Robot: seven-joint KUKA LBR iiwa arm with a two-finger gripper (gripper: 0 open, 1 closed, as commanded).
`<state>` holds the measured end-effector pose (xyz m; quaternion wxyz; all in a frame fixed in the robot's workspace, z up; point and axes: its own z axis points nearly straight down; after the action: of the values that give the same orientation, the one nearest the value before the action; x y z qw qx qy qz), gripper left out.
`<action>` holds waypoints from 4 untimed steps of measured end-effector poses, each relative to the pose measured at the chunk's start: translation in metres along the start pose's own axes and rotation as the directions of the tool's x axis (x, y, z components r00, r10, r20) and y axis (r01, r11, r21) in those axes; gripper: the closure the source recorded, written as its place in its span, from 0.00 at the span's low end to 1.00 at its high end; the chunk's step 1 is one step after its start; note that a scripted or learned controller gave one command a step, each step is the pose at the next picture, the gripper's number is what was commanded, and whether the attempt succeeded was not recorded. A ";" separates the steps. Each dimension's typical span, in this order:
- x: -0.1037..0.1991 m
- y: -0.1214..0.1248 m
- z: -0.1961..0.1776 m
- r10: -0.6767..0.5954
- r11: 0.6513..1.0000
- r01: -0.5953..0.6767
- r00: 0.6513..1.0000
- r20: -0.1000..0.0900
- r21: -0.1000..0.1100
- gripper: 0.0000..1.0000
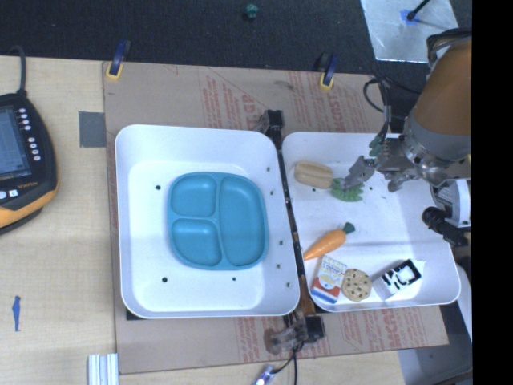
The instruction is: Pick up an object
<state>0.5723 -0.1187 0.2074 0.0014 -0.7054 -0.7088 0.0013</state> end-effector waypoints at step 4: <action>0.021 -0.055 0.106 -0.004 1.000 0.004 1.000 0.001 0.001 0.00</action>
<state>0.5171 -0.0976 0.1016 0.0015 -0.7038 -0.7104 0.0023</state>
